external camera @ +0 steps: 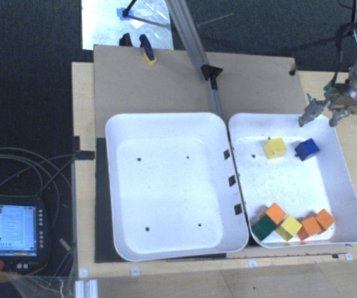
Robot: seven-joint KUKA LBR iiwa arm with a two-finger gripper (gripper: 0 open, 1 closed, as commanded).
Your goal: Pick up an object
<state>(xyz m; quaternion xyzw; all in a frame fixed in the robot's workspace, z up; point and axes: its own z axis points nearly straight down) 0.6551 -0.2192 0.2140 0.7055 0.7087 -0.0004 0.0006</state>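
In the camera view, my gripper [320,114] hangs at the far right corner of the right bin [346,185], just above its far rim, and my two fingers are spread apart with nothing between them. So I judge that I am at the approach step: no object is picked yet, and I must first choose one. The nearest candidates are the yellow cube [274,148] and the blue cube [307,148], which lie side by side in the far part of the right bin, near each other but apart, both a little nearer in the scene than my fingers. The blue cube is almost directly below my gripper, slightly to the left. At the near edge of the same bin there is a tight cluster: a green cube [264,228], an orange cube [275,213], a second yellow cube [288,227] and two more orange cubes [317,222], touching each other and close to the bin wall. The left bin [119,185] has only small dark dots on its floor. For the next move I think the blue cube is the best choice, because it stands free. It calls for moving a little toward the near side, going down with the fingers on both sides of the cube, and then pressing them together. The cluster would be harder, since the fingers have no room between the cubes.
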